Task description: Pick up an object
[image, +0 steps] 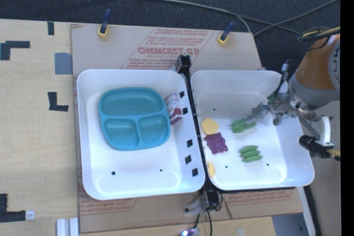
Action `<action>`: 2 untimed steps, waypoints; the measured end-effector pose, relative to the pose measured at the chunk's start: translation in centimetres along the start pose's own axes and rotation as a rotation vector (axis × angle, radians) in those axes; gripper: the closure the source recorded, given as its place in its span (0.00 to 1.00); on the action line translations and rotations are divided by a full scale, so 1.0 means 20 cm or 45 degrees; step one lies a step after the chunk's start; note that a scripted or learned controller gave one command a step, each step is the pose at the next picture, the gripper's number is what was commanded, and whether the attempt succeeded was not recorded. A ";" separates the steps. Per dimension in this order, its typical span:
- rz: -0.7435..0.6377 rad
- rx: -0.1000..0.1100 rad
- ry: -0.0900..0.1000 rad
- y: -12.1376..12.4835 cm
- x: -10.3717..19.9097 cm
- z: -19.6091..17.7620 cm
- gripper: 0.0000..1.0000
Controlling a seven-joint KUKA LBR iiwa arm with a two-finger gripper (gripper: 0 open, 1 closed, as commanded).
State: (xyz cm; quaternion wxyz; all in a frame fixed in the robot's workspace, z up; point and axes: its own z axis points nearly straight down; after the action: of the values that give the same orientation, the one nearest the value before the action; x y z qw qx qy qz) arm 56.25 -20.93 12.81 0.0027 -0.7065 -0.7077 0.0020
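From the camera above the table, my end effector (260,114) sat low inside the right bin (287,171), toward its right edge, my grey arm with the orange band (319,66) reaching in over that bin's right wall. I could not tell how my end effector was set; its tip lay just beside the upper green pea pod (242,126), and nothing showed plainly in its grasp. A second green pea pod (250,153) lay nearer the bin's front edge, apart from the first. By the bin's left wall were a yellow piece (209,126) and, just below it, a purple bunch of grapes (215,143). The left bin (88,174) carried a teal divided plate (134,118) near its back edge, with a small red and white packet (174,108) touching the plate's right side.
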 end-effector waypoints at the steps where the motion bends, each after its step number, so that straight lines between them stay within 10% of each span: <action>1: 0.002 -0.014 -0.001 0.01 0.00 0.20 0.00; 2: -0.004 -0.032 -0.001 0.04 0.01 0.12 1.00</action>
State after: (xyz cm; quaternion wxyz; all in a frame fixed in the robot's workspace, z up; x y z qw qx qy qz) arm 57.04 -20.72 10.45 -0.0064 -0.7055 -0.7086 -0.0068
